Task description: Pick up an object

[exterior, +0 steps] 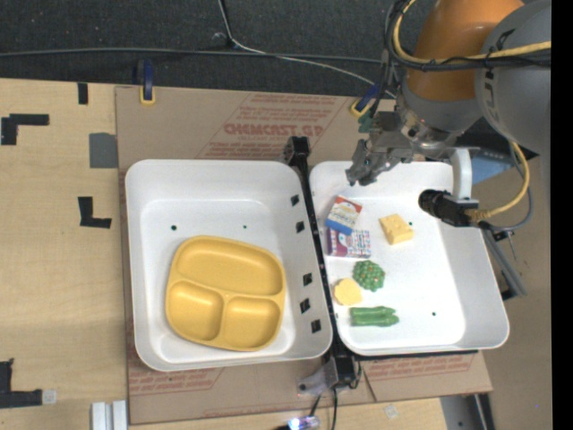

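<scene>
The right bin (466, 303) holds several small objects: a red, white and blue carton (343, 214), a purple-patterned packet (350, 242), a yellow cheese wedge (397, 229), a green broccoli piece (368, 274), a small yellow round piece (347, 291) and a green pea pod (373, 316). My gripper (365, 170) hangs over the bin's far-left corner, above and behind the carton, with its dark fingers apart and nothing between them.
The left bin (143, 204) holds a yellow three-compartment tray (226, 291). A black divider (311, 240) runs between the bins. The arm's orange band (457, 25) and cables fill the upper right. Brown cardboard lies under both bins.
</scene>
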You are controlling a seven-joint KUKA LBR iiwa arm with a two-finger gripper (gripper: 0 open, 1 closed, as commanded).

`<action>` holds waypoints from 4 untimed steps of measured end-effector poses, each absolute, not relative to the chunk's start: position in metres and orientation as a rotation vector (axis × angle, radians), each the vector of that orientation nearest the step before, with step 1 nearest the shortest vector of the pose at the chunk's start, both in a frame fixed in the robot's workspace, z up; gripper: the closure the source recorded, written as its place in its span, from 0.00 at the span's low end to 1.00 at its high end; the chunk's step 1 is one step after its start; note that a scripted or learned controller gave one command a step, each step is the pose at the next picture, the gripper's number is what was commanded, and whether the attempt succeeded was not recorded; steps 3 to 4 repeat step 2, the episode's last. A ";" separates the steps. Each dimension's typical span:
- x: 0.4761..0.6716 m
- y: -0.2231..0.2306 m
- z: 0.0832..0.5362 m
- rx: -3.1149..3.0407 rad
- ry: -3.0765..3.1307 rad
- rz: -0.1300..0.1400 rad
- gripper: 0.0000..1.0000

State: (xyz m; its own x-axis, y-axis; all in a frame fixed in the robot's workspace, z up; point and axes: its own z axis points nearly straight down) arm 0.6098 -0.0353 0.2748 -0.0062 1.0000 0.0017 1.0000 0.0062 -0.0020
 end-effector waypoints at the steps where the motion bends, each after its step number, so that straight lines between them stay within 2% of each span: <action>1: 0.604 0.017 0.254 -2.212 -2.226 0.003 1.00; 2: 0.596 0.075 0.238 -2.212 -2.226 0.003 1.00; 4: 0.596 0.075 0.238 -2.212 -2.226 0.003 1.00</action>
